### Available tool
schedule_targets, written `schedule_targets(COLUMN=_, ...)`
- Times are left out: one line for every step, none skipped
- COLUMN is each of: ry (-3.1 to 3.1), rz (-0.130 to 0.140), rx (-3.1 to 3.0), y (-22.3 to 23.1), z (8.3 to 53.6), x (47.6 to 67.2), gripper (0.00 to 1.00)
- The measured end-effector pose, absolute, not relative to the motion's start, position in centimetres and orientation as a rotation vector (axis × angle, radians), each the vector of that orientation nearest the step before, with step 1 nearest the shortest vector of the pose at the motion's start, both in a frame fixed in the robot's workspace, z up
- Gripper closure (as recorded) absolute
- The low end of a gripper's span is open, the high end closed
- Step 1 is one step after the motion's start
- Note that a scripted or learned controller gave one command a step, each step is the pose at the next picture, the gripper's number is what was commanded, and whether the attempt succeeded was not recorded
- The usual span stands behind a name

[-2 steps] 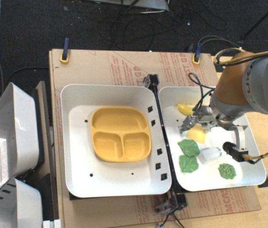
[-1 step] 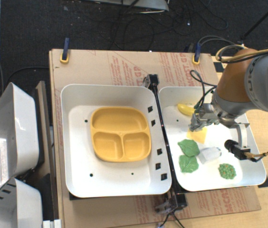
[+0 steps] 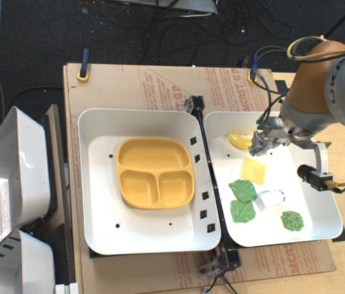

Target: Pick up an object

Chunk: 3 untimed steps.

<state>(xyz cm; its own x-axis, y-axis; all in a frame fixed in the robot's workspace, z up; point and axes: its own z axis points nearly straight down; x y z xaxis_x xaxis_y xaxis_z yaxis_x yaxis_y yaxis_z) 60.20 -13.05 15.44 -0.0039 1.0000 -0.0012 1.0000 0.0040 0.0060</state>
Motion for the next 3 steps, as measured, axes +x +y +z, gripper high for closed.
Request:
schedule_targets(ry=2.222, rz=0.005, rx=2.214, y=-12.9, z=19.9, x=59.8, gripper=1.00)
schedule_targets(ry=2.222, rz=0.005, rx=2.213, y=-12.9, z=24.2, x=59.6, gripper=1.00)
schedule_targets(ry=2.231, rz=0.001, rx=2.214, y=-7.6, z=23.1, x=59.5, gripper=1.00)
